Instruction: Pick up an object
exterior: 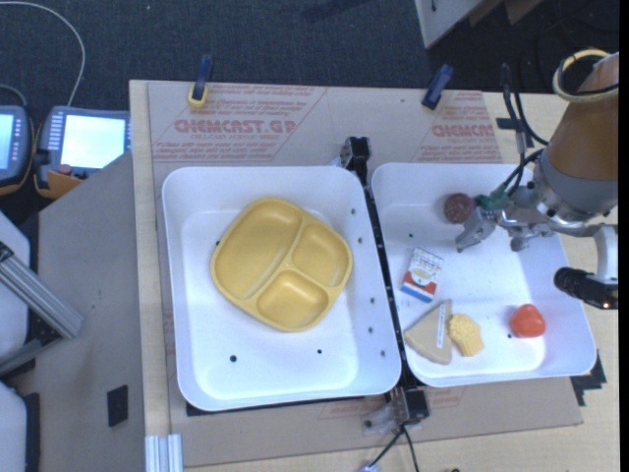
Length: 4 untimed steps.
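Observation:
The right bin (pixel 565 357) holds several small objects. A dark reddish-brown ball (pixel 458 206) lies near its back. A small white, blue and red carton (pixel 423 272) sits at its left. A beige wedge (pixel 432 335) and a yellow lumpy piece (pixel 465 334) rest together at the front. A red round object (pixel 528 321) is at the front right. My gripper (pixel 493 238) hangs over the back of this bin, just right of the ball. It is open, with bare bin floor between its spread fingers.
The left bin (pixel 197 352) holds a yellow divided plate (pixel 283 264). A black clamp (pixel 356 151) sits where the two bins meet at the back. The grey and orange arm (pixel 588 131) covers the right bin's back right corner.

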Each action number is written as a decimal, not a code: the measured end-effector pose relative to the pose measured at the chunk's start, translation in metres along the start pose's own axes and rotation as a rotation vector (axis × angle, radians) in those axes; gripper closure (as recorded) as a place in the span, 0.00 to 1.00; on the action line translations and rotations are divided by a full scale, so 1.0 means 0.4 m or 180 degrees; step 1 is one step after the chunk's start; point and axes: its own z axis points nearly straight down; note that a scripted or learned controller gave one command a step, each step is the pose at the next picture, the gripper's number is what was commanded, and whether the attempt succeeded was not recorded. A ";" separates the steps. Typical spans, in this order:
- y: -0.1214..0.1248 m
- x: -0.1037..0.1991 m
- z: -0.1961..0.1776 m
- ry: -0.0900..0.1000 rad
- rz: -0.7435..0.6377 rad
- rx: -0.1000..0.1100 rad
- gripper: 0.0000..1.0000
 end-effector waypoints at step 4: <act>0.018 -0.004 0.247 0.0006 -0.0010 -0.0047 0.00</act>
